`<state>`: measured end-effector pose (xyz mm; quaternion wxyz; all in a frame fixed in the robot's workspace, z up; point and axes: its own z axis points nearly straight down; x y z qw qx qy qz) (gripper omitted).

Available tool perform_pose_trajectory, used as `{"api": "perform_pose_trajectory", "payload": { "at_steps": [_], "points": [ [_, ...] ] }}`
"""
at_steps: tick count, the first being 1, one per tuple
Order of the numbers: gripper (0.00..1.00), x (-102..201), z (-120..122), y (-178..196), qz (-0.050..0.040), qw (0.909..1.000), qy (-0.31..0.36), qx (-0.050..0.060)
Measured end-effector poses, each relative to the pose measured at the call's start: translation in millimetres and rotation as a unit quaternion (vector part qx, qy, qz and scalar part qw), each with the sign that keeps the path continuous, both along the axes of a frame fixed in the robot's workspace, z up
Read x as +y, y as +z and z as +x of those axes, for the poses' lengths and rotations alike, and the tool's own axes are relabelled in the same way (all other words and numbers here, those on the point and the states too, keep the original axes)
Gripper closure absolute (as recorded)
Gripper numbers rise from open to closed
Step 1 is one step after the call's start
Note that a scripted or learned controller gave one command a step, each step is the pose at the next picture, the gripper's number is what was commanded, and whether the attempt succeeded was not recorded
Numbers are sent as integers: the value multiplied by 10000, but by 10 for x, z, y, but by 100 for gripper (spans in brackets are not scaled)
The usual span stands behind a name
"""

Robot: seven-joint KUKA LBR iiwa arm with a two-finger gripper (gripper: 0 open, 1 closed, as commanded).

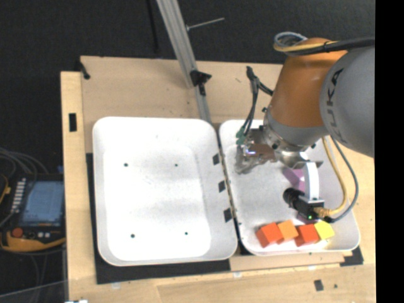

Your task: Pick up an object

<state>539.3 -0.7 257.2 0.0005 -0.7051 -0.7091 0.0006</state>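
My gripper (247,159) hangs over the upper left part of the right bin (265,197), close to the divider between the bins. The orange wrist band and grey arm cover the bin's upper right. Near the bin's front edge lie several blocks in a row: an orange-red block (270,234), an orange block (288,230), a red block (307,234) and a yellow block (324,230). A purple object (294,175) peeks out from under the arm. The blocks lie well apart from the gripper, toward the front.
The left bin (154,188) sits beside the right one. A metal pole (183,46) slants up from behind the bins. A black cable connector (297,201) and cables hang at the arm's side. A handheld pendant (38,207) lies off the bench at left.
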Motion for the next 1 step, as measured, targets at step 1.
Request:
{"api": "perform_pose_trajectory", "payload": {
  "at_steps": [1],
  "points": [
    [100, 594, 178, -18, 7, 10000, 16, -14]
  ]
}}
